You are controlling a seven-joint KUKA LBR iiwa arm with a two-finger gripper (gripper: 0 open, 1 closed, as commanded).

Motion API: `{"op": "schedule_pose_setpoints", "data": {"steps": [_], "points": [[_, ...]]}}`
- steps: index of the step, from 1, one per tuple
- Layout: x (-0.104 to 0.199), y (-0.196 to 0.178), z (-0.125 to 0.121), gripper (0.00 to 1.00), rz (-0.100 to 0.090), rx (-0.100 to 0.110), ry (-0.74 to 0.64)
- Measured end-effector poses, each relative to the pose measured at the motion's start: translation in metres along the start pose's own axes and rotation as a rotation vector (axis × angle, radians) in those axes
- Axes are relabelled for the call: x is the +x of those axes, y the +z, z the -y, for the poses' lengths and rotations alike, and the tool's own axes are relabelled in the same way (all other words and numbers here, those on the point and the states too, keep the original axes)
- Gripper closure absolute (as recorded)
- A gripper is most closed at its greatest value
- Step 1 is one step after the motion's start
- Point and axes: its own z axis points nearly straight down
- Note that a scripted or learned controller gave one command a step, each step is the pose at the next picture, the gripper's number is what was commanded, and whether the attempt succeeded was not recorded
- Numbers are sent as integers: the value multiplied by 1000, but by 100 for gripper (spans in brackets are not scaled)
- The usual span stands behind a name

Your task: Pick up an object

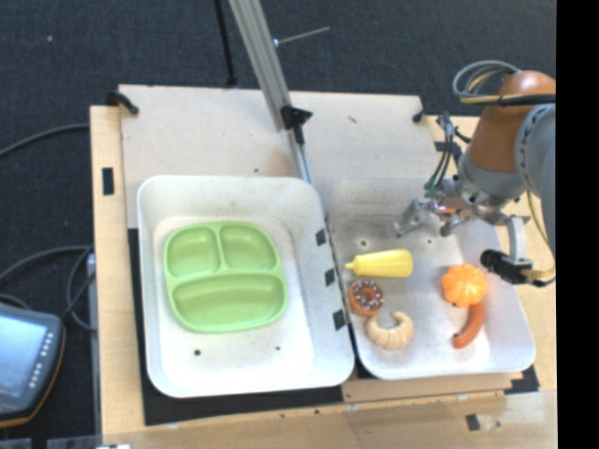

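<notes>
My gripper (423,224) hangs over the back of the right bin (510,344), open, with nothing between its fingers. In front of it, to the left, a yellow squash-shaped toy (382,265) lies on its side. A frosted brown donut (366,296) and a pale croissant (390,330) sit nearer the bin's front left. To the right are an orange pumpkin-like toy (464,284) and a red chili (469,325) touching it from below. The gripper touches none of them.
The left bin (159,204) holds a green divided plate (225,275). A slanted metal pole (267,59) rises behind the bins. The arm's orange-banded wrist (501,152) looms over the right bin's back right corner, and a black cable part (505,265) hangs by the rim.
</notes>
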Motion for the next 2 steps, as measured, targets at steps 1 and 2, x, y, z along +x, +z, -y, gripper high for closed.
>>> {"op": "schedule_pose_setpoints", "data": {"steps": [1, 2], "points": [[33, -39, 78, 0, 0, -6, 1], [33, -37, 75, 0, -1, -9, 2]]}}
